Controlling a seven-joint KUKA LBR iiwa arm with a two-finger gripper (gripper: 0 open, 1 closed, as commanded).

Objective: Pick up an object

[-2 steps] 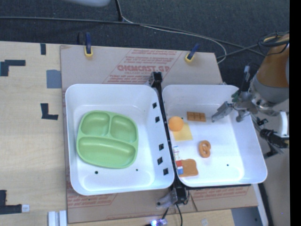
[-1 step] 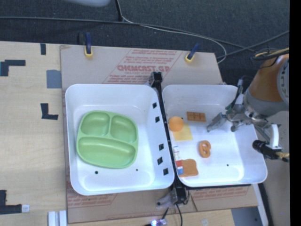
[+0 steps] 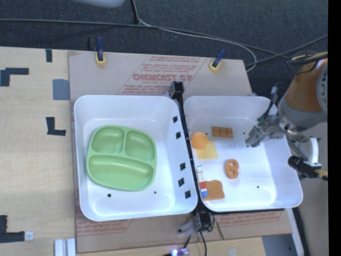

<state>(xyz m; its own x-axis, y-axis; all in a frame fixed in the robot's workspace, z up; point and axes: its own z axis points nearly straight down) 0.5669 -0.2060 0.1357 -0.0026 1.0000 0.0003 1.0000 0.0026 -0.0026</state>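
Landmark: the black divider [image 3: 184, 143] where the two white bins meet.
Left bin [image 3: 85, 111]: left of the divider, holding a green sectioned plate [image 3: 121, 158] lying flat.
Right bin [image 3: 277, 196]: right of the divider, holding the small food pieces.
Orange ball [image 3: 199, 140]: just right of the divider, about halfway down it, touching a yellow slice [image 3: 209, 150] beside it.
Brown waffle piece [image 3: 222, 132]: further right of the divider than the ball, toward the bin's far side.
Pretzel [image 3: 232, 168]: well right of the divider, near the bin's middle.
Toast-coloured piece [image 3: 214, 190]: close to the divider's near end, with a small red and white item [image 3: 202, 184] against it.
End effector [image 3: 257, 137]: far right of the divider, low over the right bin's right part, apart from every food piece; whether it is wide or narrow I cannot tell.
Arm [image 3: 306, 97]: grey with an orange band, above the bin's right rim.
Bench [image 3: 32, 159]: pale wood, with a cardboard sheet [image 3: 160, 73] under both bins.
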